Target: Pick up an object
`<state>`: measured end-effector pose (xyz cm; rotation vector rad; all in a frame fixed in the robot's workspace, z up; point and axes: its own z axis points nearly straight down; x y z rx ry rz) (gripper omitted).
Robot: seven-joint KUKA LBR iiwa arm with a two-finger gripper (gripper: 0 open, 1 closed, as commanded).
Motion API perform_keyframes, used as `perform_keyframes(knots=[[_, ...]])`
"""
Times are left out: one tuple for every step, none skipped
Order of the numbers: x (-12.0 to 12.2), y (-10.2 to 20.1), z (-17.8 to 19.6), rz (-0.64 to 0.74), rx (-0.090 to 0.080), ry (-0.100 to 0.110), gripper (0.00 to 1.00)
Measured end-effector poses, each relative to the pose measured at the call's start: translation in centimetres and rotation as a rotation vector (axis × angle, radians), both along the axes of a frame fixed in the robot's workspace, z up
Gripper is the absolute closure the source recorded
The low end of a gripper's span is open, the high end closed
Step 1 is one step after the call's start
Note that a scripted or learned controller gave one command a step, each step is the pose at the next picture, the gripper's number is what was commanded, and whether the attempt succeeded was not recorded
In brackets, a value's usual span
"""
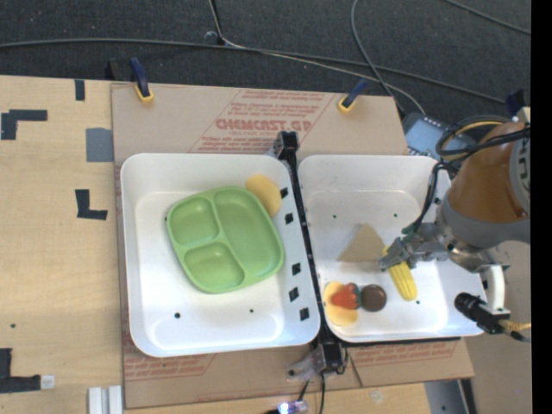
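On my far left the worktop (52,231) is bare wood with dark tape marks. Next comes the left bin (138,231), carrying a green divided tray (224,240) and a yellow piece (266,192) tucked against the central divider just past the tray's upper right corner.

Crossing the divider into the right bin (362,175), I see a red and yellow piece (343,300) and a brown round piece (373,297) close together near the front wall, and a tan wedge (364,244) further in. Just right of these lies the corn cob (403,280), with the claw (405,255) right at its upper end. I cannot tell how the claw is set, nor whether it has the cob.

I judge the cob to be the target. To do this well, I would centre over the cob's middle, not its tip, and close across its narrow width so it cannot roll out.

Room looks fair: the cob sits apart from the brown piece and clear of the right wall, though the front wall is near.
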<state>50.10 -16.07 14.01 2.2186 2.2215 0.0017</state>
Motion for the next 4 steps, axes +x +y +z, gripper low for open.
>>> perform_keyframes(knots=[[1.0,-0.3,4.8,0.0,-0.001,-0.002,1.0],[1.1,-0.3,8.1,0.0,0.0,-0.001,1.0],[0.6,4.4,7.4,0.003,0.002,0.004,1.0],[0.5,9.3,8.4,0.005,0.002,0.002,1.0]])
